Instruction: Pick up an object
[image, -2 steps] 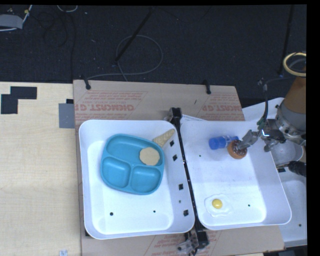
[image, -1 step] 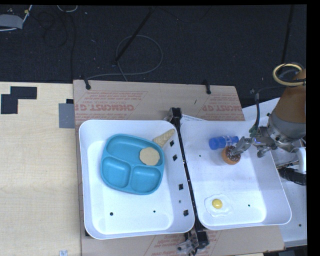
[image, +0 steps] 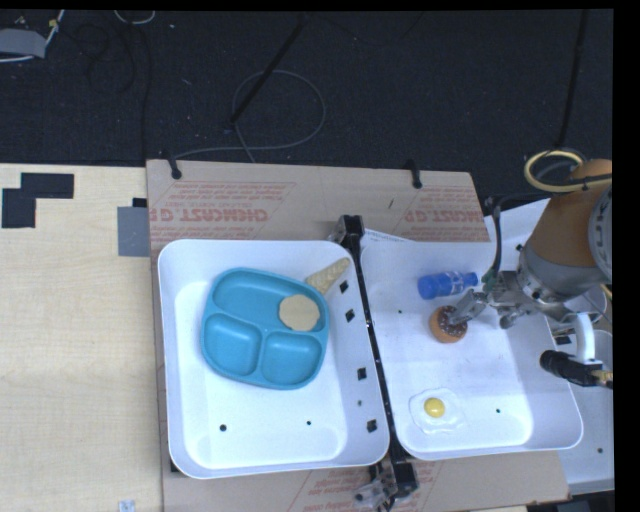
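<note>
In the right bin (image: 560, 425), a small brown round piece (image: 448, 326) lies near the middle, with a blue bottle (image: 445, 285) on its side just behind it. A fried egg toy (image: 434, 408) rests near the front wall. My gripper (image: 487, 313) reaches in from the right, low over the bin, and is open. Its left fingertip (image: 462, 316) sits right at the brown piece's right edge, and only bin floor shows between the fingers. In the left bin (image: 180, 420), a blue divided plate (image: 250, 345) carries a tan disc (image: 299, 313).
A tan wedge (image: 328, 275) lies by the back right corner of the left bin, near the black divider (image: 365, 340) between the bins. A black-and-white part of the arm (image: 575, 362) hangs over the right bin's right wall. Cardboard underlies both bins.
</note>
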